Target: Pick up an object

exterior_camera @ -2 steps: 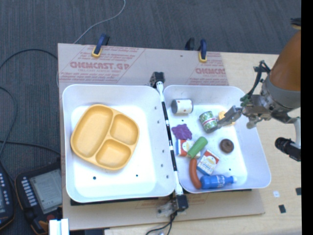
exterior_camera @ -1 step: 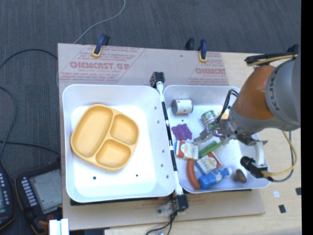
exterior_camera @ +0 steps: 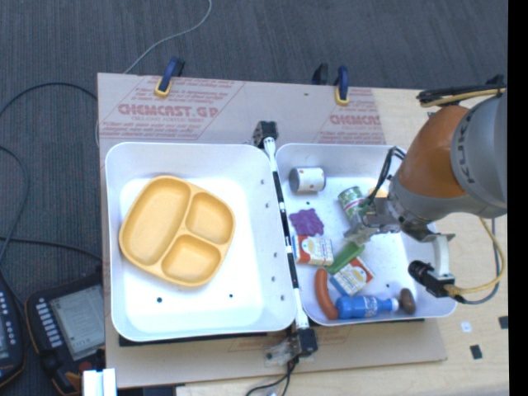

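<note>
Grey arm [exterior_camera: 462, 172] reached into the right bin [exterior_camera: 330, 153], gripper [exterior_camera: 363, 228] low beside the can [exterior_camera: 351, 200], above a green packet [exterior_camera: 345, 258]; whether it was apart or together, I cannot tell.

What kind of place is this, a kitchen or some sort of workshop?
Probably a robotics lab: a robot arm reaches over two white bins, one full of toy food, with loose cables around.
</note>
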